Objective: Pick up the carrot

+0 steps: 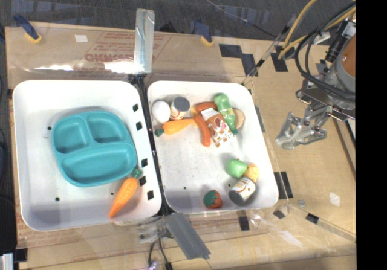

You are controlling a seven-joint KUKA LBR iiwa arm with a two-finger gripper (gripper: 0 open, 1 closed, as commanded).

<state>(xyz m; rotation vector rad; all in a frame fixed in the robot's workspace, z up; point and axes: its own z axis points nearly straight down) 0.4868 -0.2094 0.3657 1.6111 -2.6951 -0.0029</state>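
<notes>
One carrot [124,196] lies in the left bin [30,202], at its front right corner just below the teal plate, leafy end toward the plate. A second carrot [177,127] lies in the right bin [181,196] near the divider, among other toy food. My gripper [299,135] hangs over the bare bench to the right of the right bin, well away from both carrots. Its fingers are open and hold nothing.
A teal divided plate [94,148] takes up most of the left bin. The right bin holds a white egg [161,110], a sausage [202,124], a green vegetable [224,109], a small carton [219,130], a pear [236,168], a can [242,190] and a strawberry [212,199].
</notes>
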